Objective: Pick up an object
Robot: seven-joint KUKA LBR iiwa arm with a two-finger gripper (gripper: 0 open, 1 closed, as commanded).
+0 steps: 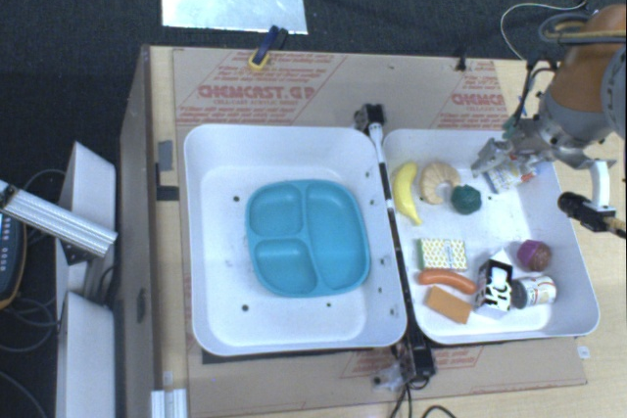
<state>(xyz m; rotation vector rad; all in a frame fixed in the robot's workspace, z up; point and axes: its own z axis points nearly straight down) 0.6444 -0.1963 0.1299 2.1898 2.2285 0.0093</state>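
Camera view gives me the gripper [506, 167] over the far right part of the right bin [578, 284] — whether it is wide or narrow, I cannot tell. Objects lie below: a banana [406, 192], a green ball [466, 200], a purple ball [534, 255]. The left bin [211, 162] holds a blue tray [307, 237].

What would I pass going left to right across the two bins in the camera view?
Left bin → blue divided plate → banana → bread roll → dark green ball → gripper. Items in the right bin's lower part overlap these in order, so I leave them out.
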